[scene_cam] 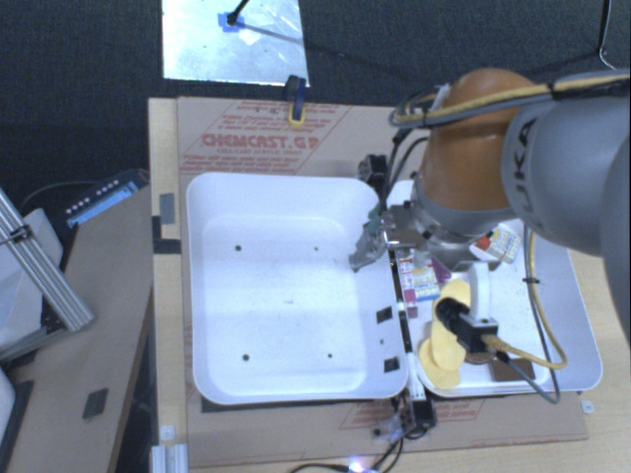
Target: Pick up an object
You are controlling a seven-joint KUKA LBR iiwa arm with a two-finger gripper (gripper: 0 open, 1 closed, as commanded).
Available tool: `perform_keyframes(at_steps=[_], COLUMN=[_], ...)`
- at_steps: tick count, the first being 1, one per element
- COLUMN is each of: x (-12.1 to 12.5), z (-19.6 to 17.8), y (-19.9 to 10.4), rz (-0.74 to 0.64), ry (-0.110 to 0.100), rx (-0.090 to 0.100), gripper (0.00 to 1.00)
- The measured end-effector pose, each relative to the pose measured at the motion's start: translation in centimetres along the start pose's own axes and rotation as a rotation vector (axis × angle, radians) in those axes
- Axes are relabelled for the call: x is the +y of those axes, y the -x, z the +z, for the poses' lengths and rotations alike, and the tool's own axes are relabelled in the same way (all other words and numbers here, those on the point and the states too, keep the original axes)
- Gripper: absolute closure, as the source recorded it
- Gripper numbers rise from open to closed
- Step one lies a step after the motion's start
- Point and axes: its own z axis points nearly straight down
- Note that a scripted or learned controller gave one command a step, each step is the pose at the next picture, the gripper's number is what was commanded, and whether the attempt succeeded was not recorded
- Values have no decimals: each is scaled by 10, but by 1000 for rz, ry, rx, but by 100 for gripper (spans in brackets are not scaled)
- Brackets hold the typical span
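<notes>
The left bin [286, 294] has its whole floor bare, open to approach from above and from the left. At its right rim the gripper [370, 246] hangs over the divide between the 2 bins, with the arm [493, 156] bulking above the right bin [582, 353] and covering most of it. What floor shows there is crowded: a yellow item [446, 348], a printed packet [422, 279] and a black cable [542, 333] (looping across the near corner).
</notes>
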Motion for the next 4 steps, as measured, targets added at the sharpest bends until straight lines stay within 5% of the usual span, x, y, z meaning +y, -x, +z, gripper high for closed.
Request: perform_keyframes(at_steps=[1,2,3,4], x=[-15,-14,105,59], z=[-80,-87,-136,-20], y=[-79,-74,-103,-157], rz=[-1,2,4,1], ry=[2,-2,9,-17], rx=[1,-1,-1,-3], gripper=[0,100,100,100])
